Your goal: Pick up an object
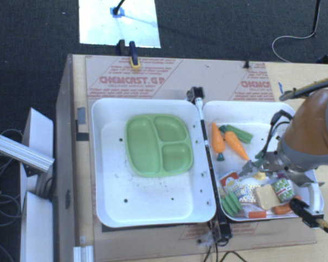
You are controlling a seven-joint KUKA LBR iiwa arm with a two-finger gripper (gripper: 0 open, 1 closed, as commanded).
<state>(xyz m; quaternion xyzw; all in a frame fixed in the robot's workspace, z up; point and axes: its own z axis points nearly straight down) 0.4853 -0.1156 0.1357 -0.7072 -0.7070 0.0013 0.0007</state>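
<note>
Nearest the camera, at the front edge of the right bin [262, 109], lies a crowded heap of toy food: a tan bread slice [265, 197], a green leafy piece [230, 203], a small printed packet [241, 191] and a green-and-white can [284, 189]. Behind that heap, toward the bin's back wall, are two orange carrots [227, 140] and a green pod [238, 132]. Left of the right bin sits the left bin [112, 201], carrying a green divided plate [158, 145]. Both bins rest on the tabletop [153, 78].

Above the heap's right side hangs the gripper [261, 165], low over the right bin beneath the orange-banded wrist. Whether the jaws are wide or narrow I cannot tell, and nothing is visibly between them.

Judging by this, the pick is not yet done: every object lies in the right bin, so closing on one and lifting remain.
</note>
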